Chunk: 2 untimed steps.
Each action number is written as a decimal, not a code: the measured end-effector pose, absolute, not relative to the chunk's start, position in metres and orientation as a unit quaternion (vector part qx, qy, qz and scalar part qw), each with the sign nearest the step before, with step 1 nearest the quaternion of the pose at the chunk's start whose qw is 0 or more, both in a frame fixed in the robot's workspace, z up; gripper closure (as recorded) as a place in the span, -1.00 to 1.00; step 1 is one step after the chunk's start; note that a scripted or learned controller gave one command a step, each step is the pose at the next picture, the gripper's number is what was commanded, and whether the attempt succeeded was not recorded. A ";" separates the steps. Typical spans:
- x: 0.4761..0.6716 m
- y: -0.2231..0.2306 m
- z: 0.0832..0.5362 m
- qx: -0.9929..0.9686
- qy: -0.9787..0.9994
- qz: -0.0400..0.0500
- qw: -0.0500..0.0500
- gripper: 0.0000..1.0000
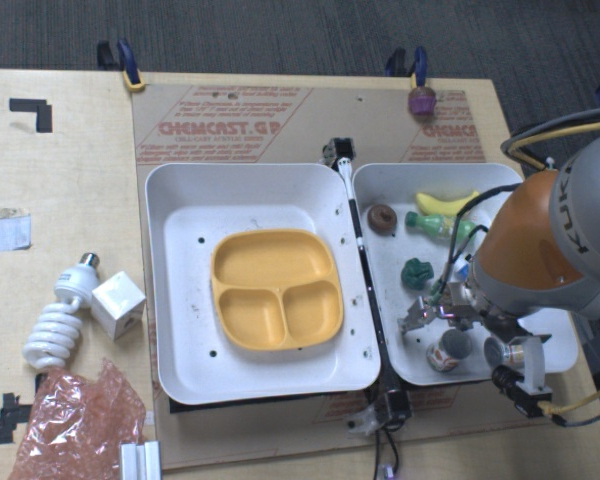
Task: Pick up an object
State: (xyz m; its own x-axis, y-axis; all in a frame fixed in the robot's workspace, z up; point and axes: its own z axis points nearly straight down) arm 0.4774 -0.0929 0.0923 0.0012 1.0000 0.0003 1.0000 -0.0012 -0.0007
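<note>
Arm (pixel 540 238) is reaching in from the right, hanging over the right bin (pixel 380 183). Gripper (pixel 432 320) is sitting low near the bin's front, just above a small round grey-and-tan object (pixel 442 356); nothing is showing between the fingers, and whether they're spread or closed — cannot tell. A banana (pixel 442 204), green bottle (pixel 430 225), brown ring (pixel 382 218) and dark green lump (pixel 416 272) are lying further back in that bin, apart from the gripper. A yellow divided tray (pixel 277 288) is resting in the left bin (pixel 180 368). A spiral bulb (pixel 60 318) and white cube (pixel 118 303) are lying on the bench, left of the bins.
</note>
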 end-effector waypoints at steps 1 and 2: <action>0.479 -0.093 0.102 -0.708 -0.706 0.000 -0.001 1.00; 0.479 -0.093 0.102 -0.708 -0.706 0.000 -0.001 -1.00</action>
State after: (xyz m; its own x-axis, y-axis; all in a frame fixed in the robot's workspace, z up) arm 0.4785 -0.0935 0.1021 0.0022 1.0000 -0.0005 1.0000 -0.0022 0.0018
